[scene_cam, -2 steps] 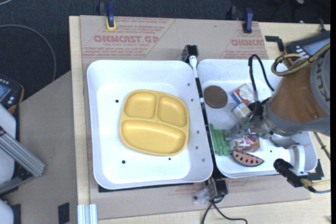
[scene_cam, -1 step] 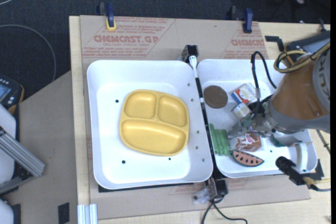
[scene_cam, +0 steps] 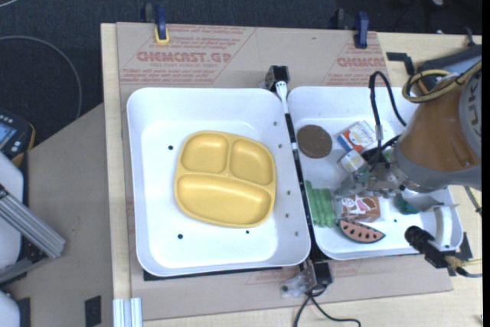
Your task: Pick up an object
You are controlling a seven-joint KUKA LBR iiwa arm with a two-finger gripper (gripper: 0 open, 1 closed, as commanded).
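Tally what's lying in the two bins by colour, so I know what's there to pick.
Yellow: 1, the divided plate in the left bin.
Brown: 1, the round disc in the right bin.
Green: 1, the ridged piece.
Red: 1, the watermelon slice.
Mixed print: 2, the packets.
Total: 6 that I can make out; the arm covers part of the right bin.

The arm (scene_cam: 448, 130) is cut off by the picture's right edge and covers the right part of the right bin (scene_cam: 329, 99). Its wrist hides part of the clutter beneath: the small packet (scene_cam: 357, 136) and the green item (scene_cam: 320, 207) are too small to identify. The jaws are too blurred to read
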